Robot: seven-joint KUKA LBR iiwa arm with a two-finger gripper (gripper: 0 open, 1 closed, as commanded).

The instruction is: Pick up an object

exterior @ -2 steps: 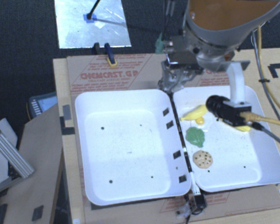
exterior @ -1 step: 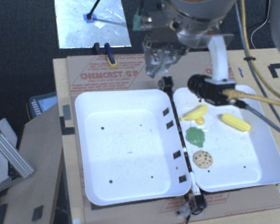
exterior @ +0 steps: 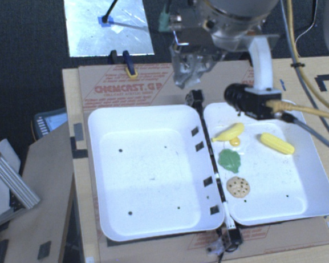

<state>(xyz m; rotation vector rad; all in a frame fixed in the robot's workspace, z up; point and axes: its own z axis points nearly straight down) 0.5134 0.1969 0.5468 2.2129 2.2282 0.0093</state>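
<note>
The right bin (exterior: 310, 192) holds several small items. A yellow banana (exterior: 228, 132) lies near its back left, with a small pale yellow piece (exterior: 235, 142) just under it. A yellow corn cob (exterior: 277, 143) rests to the right of them. A green leafy piece (exterior: 230, 161) sits by the divider, and a round brown cookie (exterior: 238, 187) lies in front of it. My gripper (exterior: 189, 74) hangs high above the back edge where the two bins meet, away from all the items. I see nothing held in it.
The left bin (exterior: 151, 175) stands beside the right one, joined along a black clipped seam (exterior: 208, 164). Both sit on a cardboard sheet (exterior: 126, 88). A blue-yellow clamp (exterior: 129, 65) and a shiny metal plate (exterior: 108, 23) lie behind. An aluminium rail (exterior: 5, 173) lies at the left.
</note>
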